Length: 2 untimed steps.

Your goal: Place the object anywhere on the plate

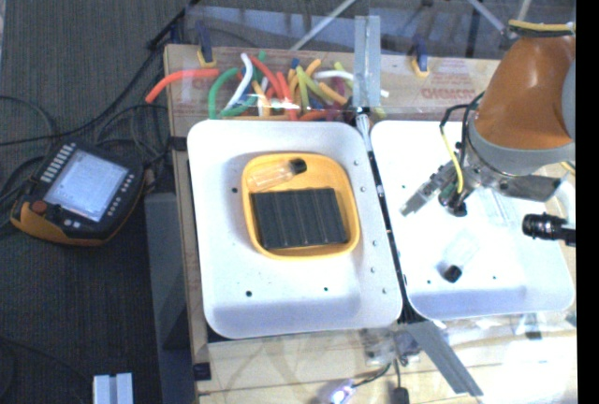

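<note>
One clear bottle (459, 258) just below the gripper (432, 194), apart

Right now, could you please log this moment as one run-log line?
tool: over right bin | bottle: in right bin, loose | plate: left bin

You see the yellow plate (301, 204) in the left bin (281, 299), a black ridged mat (299, 217) on it and a clear bottle with a black cap (277, 172) at its back rim. Right of the plate, in the right bin (505, 299), the gripper (432, 192) hangs above another clear black-capped bottle (458, 258).
</note>
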### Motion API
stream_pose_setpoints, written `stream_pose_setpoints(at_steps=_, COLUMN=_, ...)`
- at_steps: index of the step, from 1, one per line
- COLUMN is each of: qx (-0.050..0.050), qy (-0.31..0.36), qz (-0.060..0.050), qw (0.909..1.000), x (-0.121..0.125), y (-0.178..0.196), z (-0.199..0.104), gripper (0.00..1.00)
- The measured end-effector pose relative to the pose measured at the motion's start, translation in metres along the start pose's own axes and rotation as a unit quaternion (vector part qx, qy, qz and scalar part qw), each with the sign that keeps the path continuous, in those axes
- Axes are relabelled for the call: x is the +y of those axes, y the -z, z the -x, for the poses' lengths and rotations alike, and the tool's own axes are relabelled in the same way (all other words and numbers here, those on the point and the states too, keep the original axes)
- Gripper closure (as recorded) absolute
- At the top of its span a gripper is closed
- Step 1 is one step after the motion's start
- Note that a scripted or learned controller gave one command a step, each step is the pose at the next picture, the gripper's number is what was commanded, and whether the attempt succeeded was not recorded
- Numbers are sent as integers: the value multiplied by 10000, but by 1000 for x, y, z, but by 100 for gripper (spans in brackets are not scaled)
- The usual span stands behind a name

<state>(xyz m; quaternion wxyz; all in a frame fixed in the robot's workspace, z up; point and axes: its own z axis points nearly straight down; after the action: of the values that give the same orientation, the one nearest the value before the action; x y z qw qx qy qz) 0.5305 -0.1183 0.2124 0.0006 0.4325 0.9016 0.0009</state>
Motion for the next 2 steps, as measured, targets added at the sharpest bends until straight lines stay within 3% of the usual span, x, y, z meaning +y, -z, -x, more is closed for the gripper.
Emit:
stream_pose_setpoints(at_steps=1, qx=7, qy=1245, qz=-6, qw=9922, x=5, y=-11, z=-61, gripper=100)
stream_pose_setpoints(at_steps=2, qx=-5, qy=2274, qz=-4, qw=9738, x=50, y=-24, z=-37, gripper=100)
